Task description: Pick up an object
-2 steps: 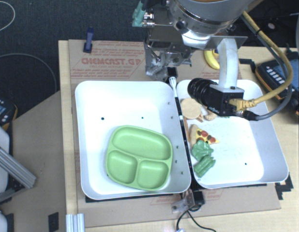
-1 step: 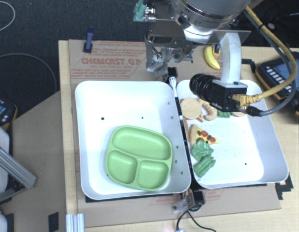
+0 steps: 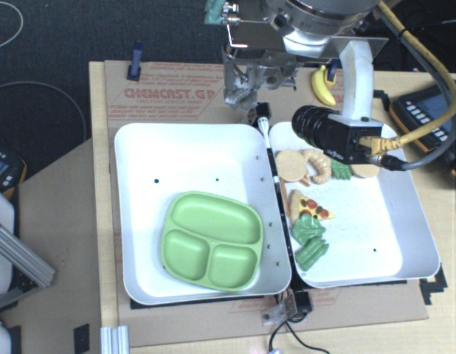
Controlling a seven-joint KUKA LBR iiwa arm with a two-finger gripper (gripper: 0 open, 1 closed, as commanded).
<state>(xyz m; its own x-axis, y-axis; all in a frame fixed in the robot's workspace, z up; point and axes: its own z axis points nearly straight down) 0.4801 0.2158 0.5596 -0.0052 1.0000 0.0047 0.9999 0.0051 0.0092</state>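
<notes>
The metal two-finger gripper is hanging above the bench behind the left white bin holding a green divided plastic tray; its fingers' state is possibly closed, but I cannot tell.

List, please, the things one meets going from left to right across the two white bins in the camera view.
Left white bin → green divided plate → green beans → right white bin.
</notes>
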